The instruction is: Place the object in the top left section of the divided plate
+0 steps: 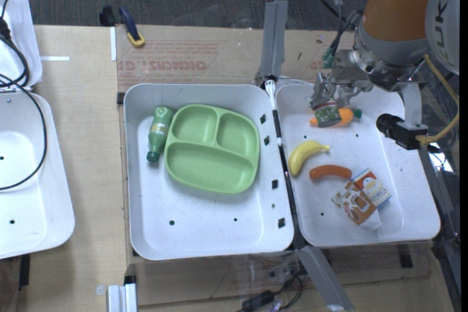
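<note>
A: The gripper (329, 100) — what is it doing?

B: It sits low over the far end of the right bin (409, 226), right on top of a toy carrot (334, 116). Whether the fingers clasp the carrot or merely touch it, I cannot tell; the wrist hides them.

A: And the arm?

B: The arm (406, 4) comes in from the upper right, orange band above the wrist, gripper pointing down.

A: How does the carrot lie?

B: Flat, long axis roughly left to right, green end toward the right.

A: The plate?

B: The green divided plate (213, 148) rests in the left bin (146, 230), well apart from the carrot, with a green toy bottle (158, 132) just beside its left rim.
</note>
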You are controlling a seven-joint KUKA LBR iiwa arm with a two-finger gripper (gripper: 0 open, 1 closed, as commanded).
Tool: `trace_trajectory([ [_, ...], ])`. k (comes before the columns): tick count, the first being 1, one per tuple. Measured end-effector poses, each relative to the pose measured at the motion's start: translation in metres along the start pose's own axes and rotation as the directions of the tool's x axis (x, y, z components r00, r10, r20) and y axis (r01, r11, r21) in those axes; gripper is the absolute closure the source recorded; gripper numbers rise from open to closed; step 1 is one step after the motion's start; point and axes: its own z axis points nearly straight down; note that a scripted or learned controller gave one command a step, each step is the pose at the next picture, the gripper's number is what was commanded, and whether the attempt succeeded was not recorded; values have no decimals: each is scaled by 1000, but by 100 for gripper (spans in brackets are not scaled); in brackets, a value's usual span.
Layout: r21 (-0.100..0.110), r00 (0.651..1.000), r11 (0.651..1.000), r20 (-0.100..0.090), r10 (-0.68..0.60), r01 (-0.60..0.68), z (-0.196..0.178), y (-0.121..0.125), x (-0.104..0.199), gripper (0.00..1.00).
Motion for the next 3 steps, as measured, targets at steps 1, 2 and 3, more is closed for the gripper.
trace_trajectory([
  [1,-1,997,997,1,-73,73,-14,49,-39,100],
  [2,1,999,999,0,-52,52,34,62,29,100],
  [3,-1,1000,1000,0,24,-24,42,72,111,100],
])
